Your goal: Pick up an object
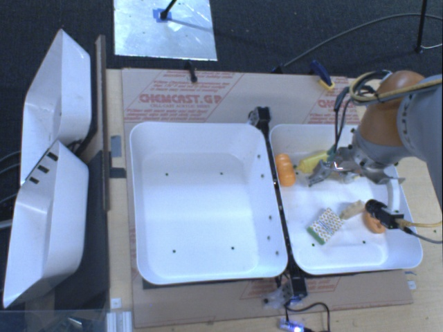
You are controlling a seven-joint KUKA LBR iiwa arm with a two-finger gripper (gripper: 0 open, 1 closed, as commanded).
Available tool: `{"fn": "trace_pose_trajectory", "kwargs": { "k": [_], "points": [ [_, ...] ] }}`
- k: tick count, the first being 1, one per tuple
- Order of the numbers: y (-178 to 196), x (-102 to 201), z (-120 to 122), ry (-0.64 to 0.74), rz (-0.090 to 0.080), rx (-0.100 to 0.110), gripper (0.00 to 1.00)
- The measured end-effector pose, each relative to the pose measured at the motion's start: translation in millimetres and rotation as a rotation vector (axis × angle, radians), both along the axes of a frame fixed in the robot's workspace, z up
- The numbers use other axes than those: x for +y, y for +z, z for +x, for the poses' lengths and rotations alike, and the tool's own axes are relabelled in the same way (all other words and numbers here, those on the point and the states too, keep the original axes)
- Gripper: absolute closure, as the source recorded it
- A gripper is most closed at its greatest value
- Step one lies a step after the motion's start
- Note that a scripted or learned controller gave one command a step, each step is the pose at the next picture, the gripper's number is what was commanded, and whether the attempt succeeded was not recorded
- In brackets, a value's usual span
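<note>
- The arm [408,116] reaches in over the right bin [360,260], and its bulk covers that bin's far right corner.
- The tool [324,174] sits low in this bin, just beside a yellow object [311,162]. It shows as a grey blur, so I cannot tell how far open it is or whether it has hold of anything.
- An orange object [284,169] lies by the bin's left wall.
- A green-and-white packet [324,225] lies mid-bin, with a beige piece [351,209] just beside it that is too small to identify.
- A small orange thing [374,224] is partly hidden near the right wall.
</note>
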State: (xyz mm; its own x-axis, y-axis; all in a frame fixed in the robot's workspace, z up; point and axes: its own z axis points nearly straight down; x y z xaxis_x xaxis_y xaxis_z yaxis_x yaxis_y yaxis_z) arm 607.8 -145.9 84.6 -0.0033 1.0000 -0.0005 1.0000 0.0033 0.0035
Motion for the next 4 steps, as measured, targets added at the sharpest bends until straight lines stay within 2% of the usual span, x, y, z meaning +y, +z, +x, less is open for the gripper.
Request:
{"fn": "trace_pose_trajectory", "kwargs": {
  "k": [1, 2, 3, 4],
  "points": [
    [-2.9, 7.6, 57.7, -0.003, -0.001, 0.013, 0.0],
    [7.2, 6.9, 57.3, -0.004, -0.001, 0.014, 1.0],
    [105.3, 113.0, 34.4, 0.006, 0.003, -0.007, 1.0],
    [135.6, 20.4, 15.6, -0.01, -0.002, 0.0, 1.0]
  ]
}}
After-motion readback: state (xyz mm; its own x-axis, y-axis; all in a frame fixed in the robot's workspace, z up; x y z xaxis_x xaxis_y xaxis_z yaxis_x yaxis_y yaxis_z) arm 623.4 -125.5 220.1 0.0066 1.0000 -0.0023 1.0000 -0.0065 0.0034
